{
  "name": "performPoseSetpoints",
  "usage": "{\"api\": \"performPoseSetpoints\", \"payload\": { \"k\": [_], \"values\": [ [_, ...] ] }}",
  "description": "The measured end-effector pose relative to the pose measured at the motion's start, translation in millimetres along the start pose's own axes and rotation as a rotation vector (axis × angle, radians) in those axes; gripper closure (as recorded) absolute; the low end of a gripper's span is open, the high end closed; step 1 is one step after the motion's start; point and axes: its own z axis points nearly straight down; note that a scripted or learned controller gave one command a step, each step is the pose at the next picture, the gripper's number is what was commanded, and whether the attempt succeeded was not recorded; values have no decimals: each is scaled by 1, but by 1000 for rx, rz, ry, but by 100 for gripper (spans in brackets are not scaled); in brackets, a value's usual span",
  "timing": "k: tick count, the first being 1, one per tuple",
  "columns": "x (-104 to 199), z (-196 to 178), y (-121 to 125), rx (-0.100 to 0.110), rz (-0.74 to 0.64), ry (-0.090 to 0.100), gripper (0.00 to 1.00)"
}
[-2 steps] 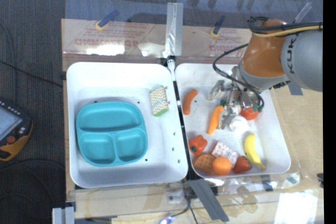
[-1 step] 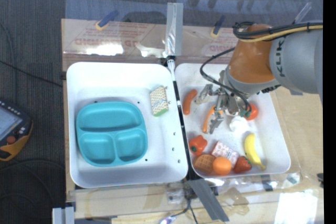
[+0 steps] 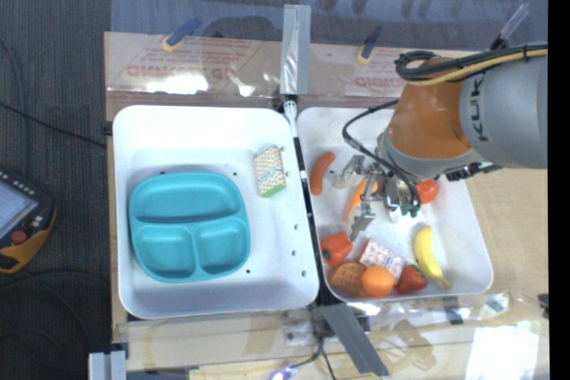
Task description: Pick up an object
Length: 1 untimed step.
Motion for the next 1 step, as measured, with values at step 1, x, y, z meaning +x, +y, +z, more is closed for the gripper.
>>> {"api": "performPoseSetpoints", "payload": {
  "k": [1],
  "values": [
    [-2,-11,0,3,-2,-5,100]
  ]
}}
